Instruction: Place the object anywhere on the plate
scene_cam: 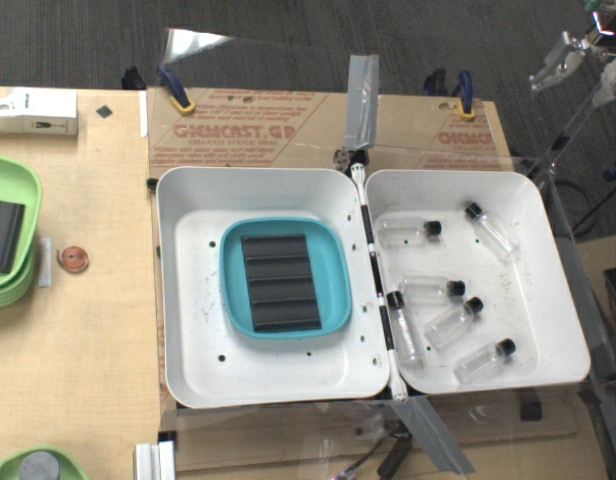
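On the table [88,368], the left bin [188,308] holds a teal plate [233,268] with a black ridged insert [280,283]. The right bin [548,278] holds six clear, black-capped vials [426,291], their bodies faint against the white. The gripper [568,60] sits at the top right corner, well apart from both bins, cut off and blurred; I cannot tell how its jaws stand.

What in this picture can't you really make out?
- Green tray: cut off by the camera view's left edge.
- Clear vials in the right bin: too transparent to tell whether anything is inside.
- Dark insert on the teal plate: what it is stays unclear.
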{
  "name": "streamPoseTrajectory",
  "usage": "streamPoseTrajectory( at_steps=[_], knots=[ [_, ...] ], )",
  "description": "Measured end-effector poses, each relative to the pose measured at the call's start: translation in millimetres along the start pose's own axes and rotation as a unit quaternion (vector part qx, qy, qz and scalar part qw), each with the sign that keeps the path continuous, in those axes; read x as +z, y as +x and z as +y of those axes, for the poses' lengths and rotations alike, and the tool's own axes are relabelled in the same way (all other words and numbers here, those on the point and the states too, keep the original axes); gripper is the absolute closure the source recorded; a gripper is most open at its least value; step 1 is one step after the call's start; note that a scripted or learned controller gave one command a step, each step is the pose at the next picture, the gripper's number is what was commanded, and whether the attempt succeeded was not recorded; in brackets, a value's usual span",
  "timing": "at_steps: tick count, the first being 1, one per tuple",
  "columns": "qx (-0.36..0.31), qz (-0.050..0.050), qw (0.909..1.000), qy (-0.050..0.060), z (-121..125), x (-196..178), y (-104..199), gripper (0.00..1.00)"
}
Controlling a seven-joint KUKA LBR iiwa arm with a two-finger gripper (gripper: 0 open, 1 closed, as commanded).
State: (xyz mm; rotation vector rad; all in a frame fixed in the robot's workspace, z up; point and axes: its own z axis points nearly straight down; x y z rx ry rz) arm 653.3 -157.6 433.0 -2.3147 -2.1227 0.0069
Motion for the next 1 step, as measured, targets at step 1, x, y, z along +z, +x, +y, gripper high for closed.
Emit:
streamPoseTrajectory(
  at_steps=[1],
  knots=[
    [0.0, 0.0, 1.0, 0.0, 0.0, 0.0, 0.0, 0.0]
  ],
)
